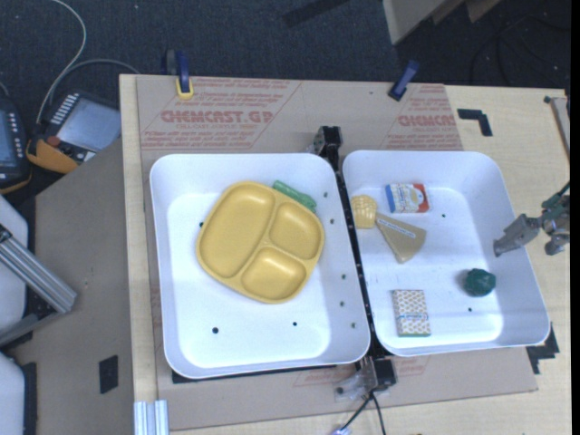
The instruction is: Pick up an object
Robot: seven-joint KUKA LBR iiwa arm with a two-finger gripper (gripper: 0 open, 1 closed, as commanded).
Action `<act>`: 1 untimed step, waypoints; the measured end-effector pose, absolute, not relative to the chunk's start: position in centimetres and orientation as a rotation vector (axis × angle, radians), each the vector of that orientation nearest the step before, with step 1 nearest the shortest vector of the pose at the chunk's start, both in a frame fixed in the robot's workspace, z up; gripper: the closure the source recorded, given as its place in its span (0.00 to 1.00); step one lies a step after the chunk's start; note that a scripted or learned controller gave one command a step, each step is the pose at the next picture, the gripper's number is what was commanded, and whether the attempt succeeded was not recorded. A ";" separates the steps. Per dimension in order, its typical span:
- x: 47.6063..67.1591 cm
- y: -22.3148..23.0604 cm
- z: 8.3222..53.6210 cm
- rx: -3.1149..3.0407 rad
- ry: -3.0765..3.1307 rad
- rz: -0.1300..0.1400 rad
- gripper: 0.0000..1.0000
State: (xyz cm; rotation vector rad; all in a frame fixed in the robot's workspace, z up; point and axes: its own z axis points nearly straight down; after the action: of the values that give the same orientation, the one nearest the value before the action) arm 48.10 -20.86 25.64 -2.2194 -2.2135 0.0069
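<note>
Gripper hangs over the right bin's right rim, and I cannot tell how its jaws stand. Near it lies a green ball, with a patterned box, tan wedge and small carton further left; the left bin carries a yellow divided plate

The surface is a brown sheet with red printed letters, and two blue clamps hold its far edge. On the floor at the left, a dark device with an orange edge lies beside a grey flat box, and a white cable curves above them. A metal rail runs slanted at the left edge.
</note>
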 end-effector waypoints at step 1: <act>48.3 -20.8 26.0 -2.222 -2.222 0.000 0.00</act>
State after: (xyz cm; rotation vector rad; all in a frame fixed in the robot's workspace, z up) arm 48.30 -20.84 26.04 -2.2219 -2.2222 0.0003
